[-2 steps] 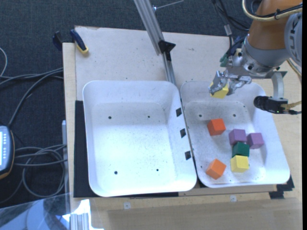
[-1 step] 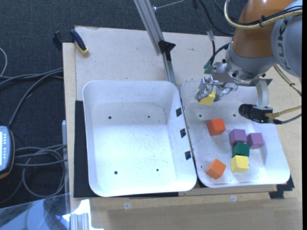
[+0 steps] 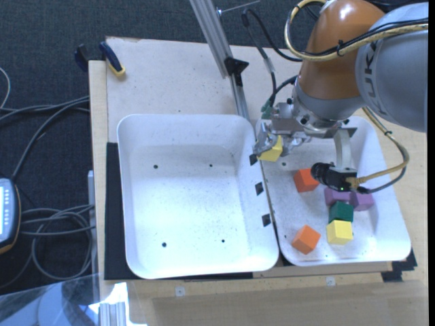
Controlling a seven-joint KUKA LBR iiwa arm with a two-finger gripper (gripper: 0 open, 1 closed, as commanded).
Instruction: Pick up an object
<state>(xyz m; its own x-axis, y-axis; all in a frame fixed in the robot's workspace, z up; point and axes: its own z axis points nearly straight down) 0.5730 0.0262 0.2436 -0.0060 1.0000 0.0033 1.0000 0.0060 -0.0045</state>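
Note:
My gripper (image 3: 271, 148) hangs over the left edge of the right bin (image 3: 391, 240), close to the wall between the two bins. A small yellow block (image 3: 271, 154) sits between its fingers, and the gripper is shut on it. The block looks lifted just above the bin's floor. Loose in the right bin lie an orange block (image 3: 305, 180), a purple piece (image 3: 348, 199), a green block (image 3: 341, 212), a second yellow block (image 3: 339, 232) and another orange block (image 3: 306, 238). The arm's wrist hides the far part of this bin.
The left bin (image 3: 136, 141) stands beside the right one, sharing a ridge with black markers (image 3: 262, 202). A slanted metal rail (image 3: 216, 36) crosses the bench behind the bins. A yellow-and-blue clip (image 3: 112, 58) lies at the bench's far left corner. Cables lie on the floor at left.

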